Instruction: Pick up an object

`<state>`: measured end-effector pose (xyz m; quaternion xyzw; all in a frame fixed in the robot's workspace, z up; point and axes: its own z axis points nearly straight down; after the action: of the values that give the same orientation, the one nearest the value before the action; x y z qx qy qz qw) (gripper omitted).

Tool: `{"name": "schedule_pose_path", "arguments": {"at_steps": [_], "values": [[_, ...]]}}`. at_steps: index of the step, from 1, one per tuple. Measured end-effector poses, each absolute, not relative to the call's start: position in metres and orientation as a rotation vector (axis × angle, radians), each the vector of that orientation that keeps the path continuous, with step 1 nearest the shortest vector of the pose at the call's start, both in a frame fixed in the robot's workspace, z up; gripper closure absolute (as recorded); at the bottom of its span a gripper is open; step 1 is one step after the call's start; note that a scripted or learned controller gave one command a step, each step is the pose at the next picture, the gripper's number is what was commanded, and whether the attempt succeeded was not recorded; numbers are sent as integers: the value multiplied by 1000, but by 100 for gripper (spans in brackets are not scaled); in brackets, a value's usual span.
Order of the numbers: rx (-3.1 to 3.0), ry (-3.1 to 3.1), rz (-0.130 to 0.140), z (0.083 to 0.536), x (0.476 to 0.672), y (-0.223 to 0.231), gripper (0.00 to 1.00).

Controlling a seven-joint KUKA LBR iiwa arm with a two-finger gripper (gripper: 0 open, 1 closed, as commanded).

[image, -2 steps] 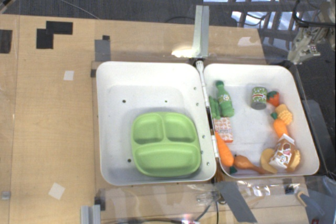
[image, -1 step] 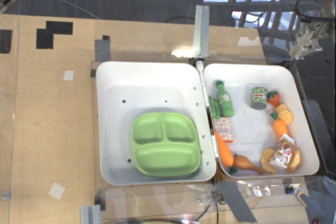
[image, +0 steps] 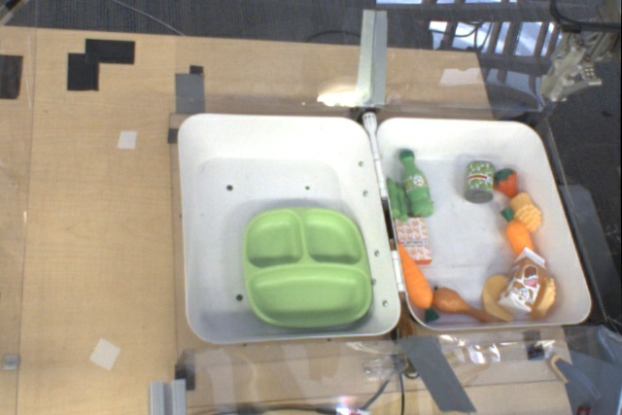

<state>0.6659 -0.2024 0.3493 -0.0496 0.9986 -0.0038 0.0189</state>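
The right bin [image: 457, 243] holds several toy foods. A green bottle [image: 417, 182] lies near its left wall, above a pink-and-white packet [image: 413, 237] and an orange carrot [image: 415, 280]. A small can [image: 479, 180], a red fruit [image: 505, 179], a yellow corn cob [image: 526, 209] and a second carrot [image: 520, 237] run down the right side. A milk carton [image: 528, 285] and a drumstick [image: 455, 302] lie along the front wall. My gripper [image: 569, 75] hangs beyond the bin's far right corner, well apart from every object.
A green divided plate [image: 306, 265] sits in the front half of the left bin [image: 199, 209]. A metal post [image: 372, 53] stands behind the seam between the bins. Cables hang at the top right above the gripper.
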Motion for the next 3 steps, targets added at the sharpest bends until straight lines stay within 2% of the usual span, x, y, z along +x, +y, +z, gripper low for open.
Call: {"name": "schedule_pose_path", "arguments": {"at_steps": [2,3], "values": [[-157,3074,-19,379,670,-200,100],[-826,3019,-5,343,670,-204,100]]}}
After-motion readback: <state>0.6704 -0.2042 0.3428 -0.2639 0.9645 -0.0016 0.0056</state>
